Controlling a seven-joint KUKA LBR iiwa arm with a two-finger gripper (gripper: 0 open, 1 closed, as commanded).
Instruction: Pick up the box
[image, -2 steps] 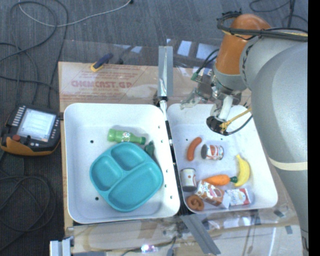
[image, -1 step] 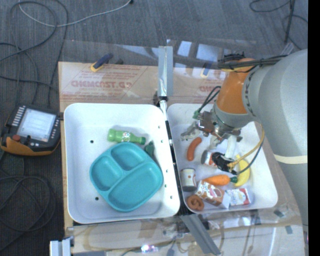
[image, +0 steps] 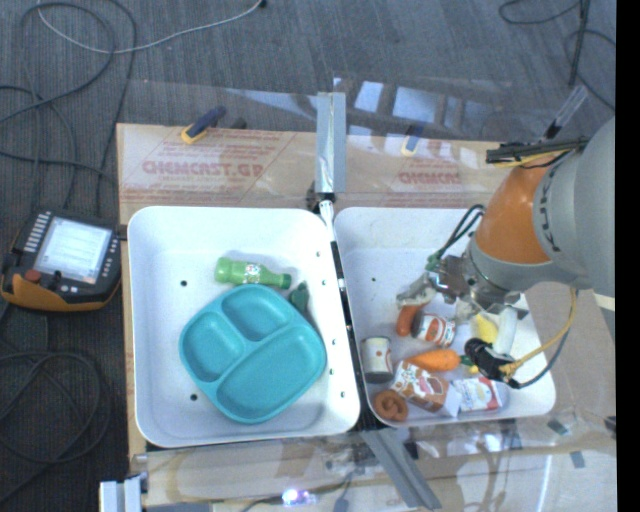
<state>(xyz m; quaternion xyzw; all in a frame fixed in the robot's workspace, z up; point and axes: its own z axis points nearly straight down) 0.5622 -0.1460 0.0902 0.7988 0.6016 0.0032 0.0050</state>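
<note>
From the fixed camera above the counter (image: 200, 165), two shallow white bins sit side by side: the left bin (image: 160, 240) and the right bin (image: 380, 245). In the left bin a teal divided plate (image: 253, 352) lies towards the near side, with a green bottle (image: 250, 271) lying on its side just beyond it and a small dark green item (image: 300, 296) at the plate's right edge. The grey arm (image: 560, 215) with its orange band enters from the right and bends down over the right bin, where the gripper (image: 452, 285) hangs low among a cluster of small items; whether it is open or closed cannot be told from this angle, and nothing is seen held in it. Just beneath and beside it lie an orange-red piece (image: 406, 320), a small red-and-white can (image: 434, 329), a yellow item (image: 485, 327) and a carrot (image: 435, 360). The box (image: 421, 386), a flat orange and white packet, lies near the front edge of the right bin, in front of the carrot and clearly nearer the camera than the gripper, apart from it. Left of the box stand a small white cup (image: 376, 356) and a brown doughnut-like piece (image: 390, 405); on its right lies a red-and-white carton (image: 478, 394). A handheld control pendant (image: 62, 260) rests on the floor left of the counter.
</note>
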